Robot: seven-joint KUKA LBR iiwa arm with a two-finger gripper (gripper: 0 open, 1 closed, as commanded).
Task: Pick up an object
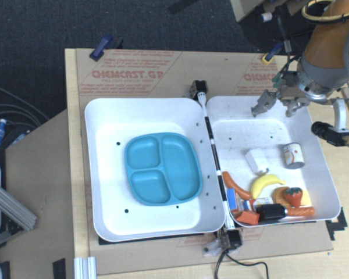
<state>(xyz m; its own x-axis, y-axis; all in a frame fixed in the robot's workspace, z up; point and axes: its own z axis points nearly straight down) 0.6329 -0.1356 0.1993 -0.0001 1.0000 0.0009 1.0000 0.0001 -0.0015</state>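
Note:
My gripper (277,104) hangs over the far edge of the right bin (232,112), its two fingers spread open with nothing between them. Below it in that bin lie a small can (292,154), a white block (257,159), a yellow banana (266,184), a red strawberry-like toy (292,196), a black marker (272,211) and an orange curved piece (235,186). All sit toward the bin's near right, apart from the gripper.
The left bin (104,121) holds a blue divided plate (162,168). A black hinge strip (210,138) runs between the bins. The arm's orange band (331,39) rises at the upper right. Cables lie at the far left.

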